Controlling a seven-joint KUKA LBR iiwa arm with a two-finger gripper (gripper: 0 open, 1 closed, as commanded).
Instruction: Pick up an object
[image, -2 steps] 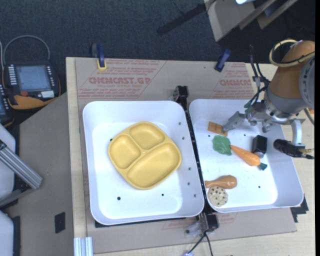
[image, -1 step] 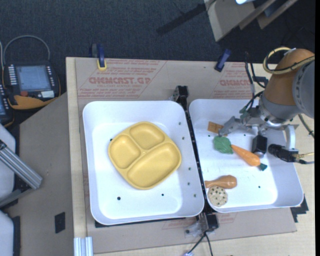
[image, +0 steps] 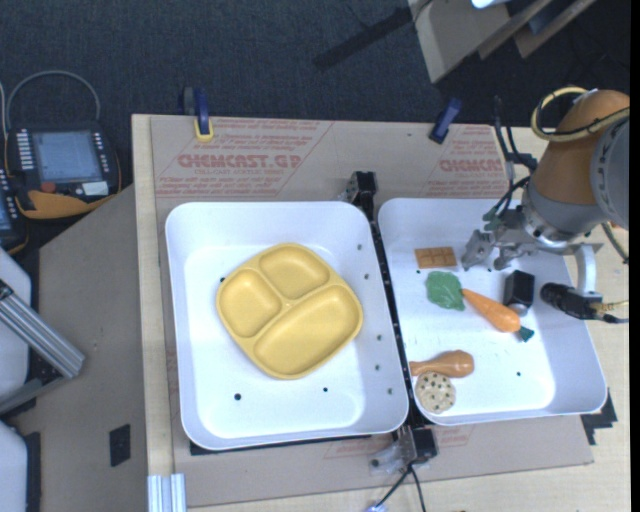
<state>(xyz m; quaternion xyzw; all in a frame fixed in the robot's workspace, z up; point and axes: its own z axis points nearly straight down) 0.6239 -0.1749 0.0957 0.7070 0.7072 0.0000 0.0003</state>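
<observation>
Yellow plastic fills most of the left bin (image: 190, 300): a divided plate (image: 290, 310) with three compartments sits near its middle, tilted a little against the bin's sides. The right bin (image: 575, 370) holds the small things. A tan cracker (image: 435, 257) lies toward the far left of it; just in front sits a green leafy piece (image: 444, 291), and touching that on its right an orange carrot (image: 492, 309) slants down toward a small teal tip. Nearer the front edge a brown drumstick (image: 441, 365) lies crosswise, with a speckled cookie (image: 435, 392) just below it.

The grey arm (image: 580, 165) with its orange band comes in from the right over the far corner of the right bin. Its pincer (image: 490, 246) hangs low above the bin floor, near the cracker and beyond the carrot. The metal parts there blur together, so whether the pincer's tips stand apart or together I cannot tell; nothing seems to be caught in them. A black block (image: 518, 288) sits just beside the carrot's right end.

Both bins rest on a cardboard-covered table (image: 300, 155) printed with red lettering.
</observation>
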